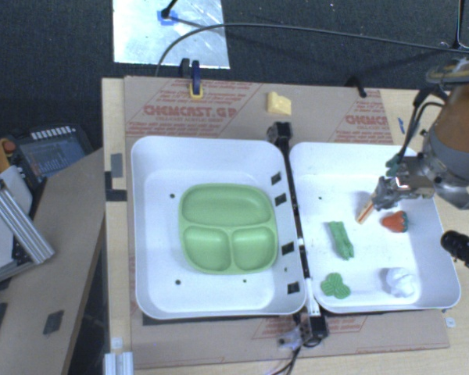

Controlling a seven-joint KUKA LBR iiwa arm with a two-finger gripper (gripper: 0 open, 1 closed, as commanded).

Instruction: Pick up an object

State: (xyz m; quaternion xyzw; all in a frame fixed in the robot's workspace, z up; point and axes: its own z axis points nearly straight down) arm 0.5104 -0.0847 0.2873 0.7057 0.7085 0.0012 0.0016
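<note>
Camera view: gripper low in right bin, over orange stick, beside red piece. Jaws' state: cannot tell. Nothing lifted; grasp and lift remain.

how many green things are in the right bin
2: a long green piece near the middle of the right bin and a rounder green piece by its front edge. The arm may hide more.
</note>
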